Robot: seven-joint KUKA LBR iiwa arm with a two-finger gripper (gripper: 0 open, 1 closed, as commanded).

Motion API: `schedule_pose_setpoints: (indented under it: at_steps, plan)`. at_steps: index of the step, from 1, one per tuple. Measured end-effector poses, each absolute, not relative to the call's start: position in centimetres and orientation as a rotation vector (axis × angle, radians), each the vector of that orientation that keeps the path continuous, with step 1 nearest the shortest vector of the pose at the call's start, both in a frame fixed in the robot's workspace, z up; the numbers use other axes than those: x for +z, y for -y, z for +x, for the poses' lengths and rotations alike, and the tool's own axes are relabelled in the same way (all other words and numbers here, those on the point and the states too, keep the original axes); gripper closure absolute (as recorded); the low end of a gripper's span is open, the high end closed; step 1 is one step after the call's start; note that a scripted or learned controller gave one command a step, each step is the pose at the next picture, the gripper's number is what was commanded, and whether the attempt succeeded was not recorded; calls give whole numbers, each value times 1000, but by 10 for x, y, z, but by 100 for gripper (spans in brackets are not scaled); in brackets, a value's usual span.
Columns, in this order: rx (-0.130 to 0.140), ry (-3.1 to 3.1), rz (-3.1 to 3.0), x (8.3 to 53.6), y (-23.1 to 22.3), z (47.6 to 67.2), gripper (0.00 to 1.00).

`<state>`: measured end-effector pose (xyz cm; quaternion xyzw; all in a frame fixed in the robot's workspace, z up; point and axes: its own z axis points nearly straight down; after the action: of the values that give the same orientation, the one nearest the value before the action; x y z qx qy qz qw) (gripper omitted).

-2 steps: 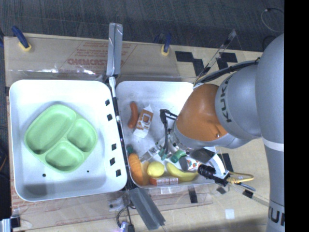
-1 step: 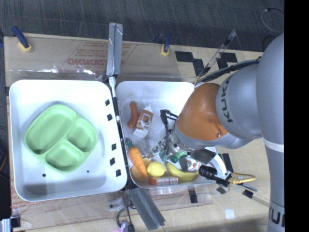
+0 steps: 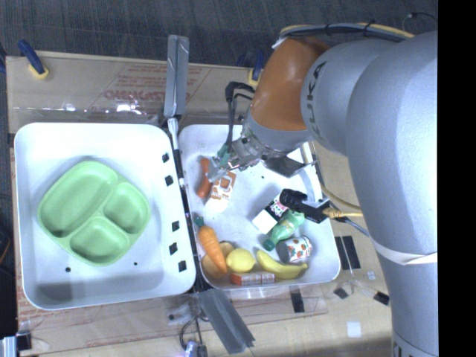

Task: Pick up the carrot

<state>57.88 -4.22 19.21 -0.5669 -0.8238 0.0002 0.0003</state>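
The carrot [image 3: 212, 250] is orange and tapered. It lies in the right bin [image 3: 321, 268] against the left wall, near the front corner, with its tip beside a yellow lemon [image 3: 239, 259]. My gripper [image 3: 225, 160] hangs over the far left part of the same bin, just above a small orange and white carton [image 3: 222, 189] and next to a reddish-orange oblong piece [image 3: 203, 178]. The gripper is well behind the carrot, with a stretch of bare bin floor between them.
Along the right bin's front lie a banana [image 3: 281, 267], a green bottle [image 3: 282, 230], a red and white cup [image 3: 297, 250] and a small red box [image 3: 251, 278]. The left bin [image 3: 30, 155] holds a green divided plate [image 3: 93, 210]. The grey arm covers the right side.
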Motion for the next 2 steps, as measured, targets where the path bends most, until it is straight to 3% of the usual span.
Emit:
schedule_pose_setpoints:
  at_steps: [1, 2]
  plan:
    - [1, 2587, -1780, 192, 42, 579, 0]
    - [2, 2627, -1719, 262, 78, 570, 0]
